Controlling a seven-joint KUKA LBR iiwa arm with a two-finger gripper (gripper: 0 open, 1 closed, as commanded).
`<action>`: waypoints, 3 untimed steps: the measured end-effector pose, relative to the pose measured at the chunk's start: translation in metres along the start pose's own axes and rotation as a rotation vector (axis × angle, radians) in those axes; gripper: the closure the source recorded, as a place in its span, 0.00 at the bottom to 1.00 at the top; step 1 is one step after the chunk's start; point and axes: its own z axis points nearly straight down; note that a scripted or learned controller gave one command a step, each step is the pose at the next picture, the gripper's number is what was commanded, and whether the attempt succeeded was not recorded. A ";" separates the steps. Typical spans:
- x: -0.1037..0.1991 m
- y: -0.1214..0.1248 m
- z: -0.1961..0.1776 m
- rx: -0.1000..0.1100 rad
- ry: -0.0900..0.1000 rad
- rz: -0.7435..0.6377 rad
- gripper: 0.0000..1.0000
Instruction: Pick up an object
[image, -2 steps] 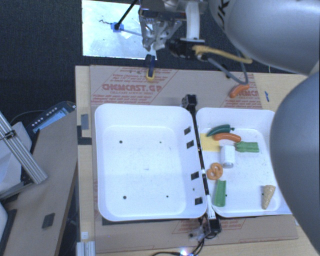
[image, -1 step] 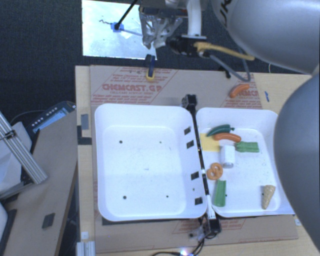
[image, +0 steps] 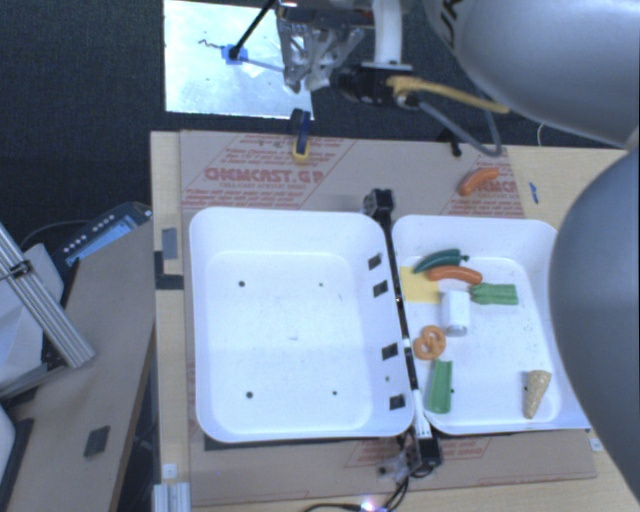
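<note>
Two white bins on cardboard (image: 260, 165) over a wooden bench: left bin (image: 215, 240) bare, right bin (image: 540, 240) holding seven toy foods, sausage (image: 453, 274), pretzel (image: 430, 342) and cone (image: 536, 392) among them; another sausage (image: 478, 180) lies outside, far right; gripper (image: 310, 60) hangs far back, its grasp unreadable, arm edge-cropped.

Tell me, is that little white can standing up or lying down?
Lying down: the white can rests on its side in the right bin.

Pretty even, cool light with soft shadows, white bins (image: 290, 225) a bit blown out, near arm (image: 600, 330) totally blurry.
</note>
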 end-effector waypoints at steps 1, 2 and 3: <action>0.000 -0.003 -0.008 0.000 0.000 0.000 1.00; 0.000 -0.005 -0.014 -0.001 0.000 0.000 1.00; 0.000 -0.017 -0.014 0.001 0.000 0.000 1.00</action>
